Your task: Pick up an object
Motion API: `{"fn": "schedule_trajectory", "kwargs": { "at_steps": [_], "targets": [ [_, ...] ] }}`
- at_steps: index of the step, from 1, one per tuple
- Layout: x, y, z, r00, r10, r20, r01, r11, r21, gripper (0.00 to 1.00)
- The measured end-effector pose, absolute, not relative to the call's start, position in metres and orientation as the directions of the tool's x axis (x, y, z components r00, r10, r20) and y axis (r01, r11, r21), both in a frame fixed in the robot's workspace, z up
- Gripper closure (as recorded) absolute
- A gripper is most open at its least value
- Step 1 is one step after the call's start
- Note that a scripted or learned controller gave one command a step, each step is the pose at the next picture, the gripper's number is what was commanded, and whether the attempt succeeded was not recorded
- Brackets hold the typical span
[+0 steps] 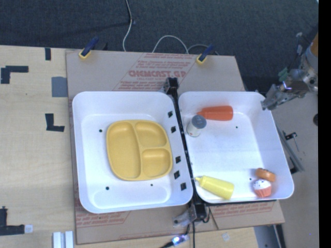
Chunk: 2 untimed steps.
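The right bin holds an orange carrot-shaped piece near its back, a small grey-capped bottle by the divider, a yellow bottle at the front, and a small orange and white toy in the front right corner. A yellow divided plate lies in the left bin. My gripper hangs at the far right, outside the right bin's back right corner, well apart from every object.
Both bins rest on a cardboard sheet held by two yellow and blue clamps. A white cable loops behind the bins. Dark carpet lies beyond the bench.
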<state>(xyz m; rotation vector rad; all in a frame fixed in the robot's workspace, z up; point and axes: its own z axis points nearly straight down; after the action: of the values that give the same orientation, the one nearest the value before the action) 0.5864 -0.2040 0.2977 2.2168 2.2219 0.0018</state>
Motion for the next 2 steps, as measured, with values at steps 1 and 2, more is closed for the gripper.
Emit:
{"fn": "schedule_trajectory", "kwargs": {
  "at_steps": [1,2],
  "targets": [
    [0.586,-0.148,0.293,-0.006,1.000,0.001,1.000,0.006,-0.001,1.00],
    [0.574,-0.096,0.291,-0.005,1.000,0.001,1.000,0.005,-0.001,1.00]
  ]
}}
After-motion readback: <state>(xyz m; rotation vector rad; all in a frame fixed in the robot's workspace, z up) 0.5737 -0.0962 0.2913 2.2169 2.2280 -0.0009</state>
